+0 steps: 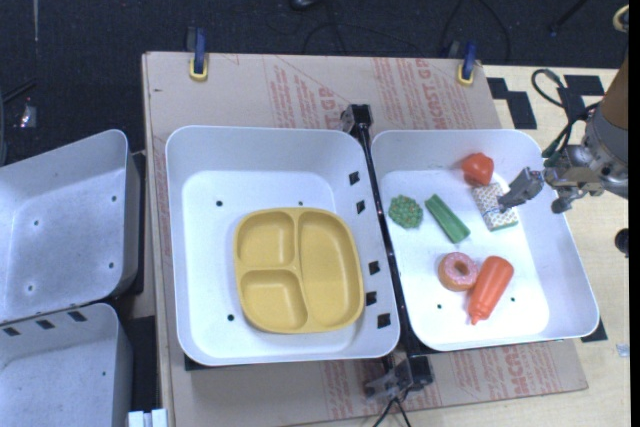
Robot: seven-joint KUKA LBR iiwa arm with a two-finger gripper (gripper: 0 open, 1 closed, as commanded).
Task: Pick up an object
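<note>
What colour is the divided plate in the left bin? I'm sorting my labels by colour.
Yellow: the plate shows clearly in the camera view.

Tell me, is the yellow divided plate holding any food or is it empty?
Empty. The yellow plate in the left bin shows three bare compartments.

The arm (607,130) is seen at the right edge, with a grey metal body and an orange-brown band on its upper part. Its gripper (540,187) is grey, with dark angular fingers (522,185), and black cables (560,105) loop beside the wrist
</note>
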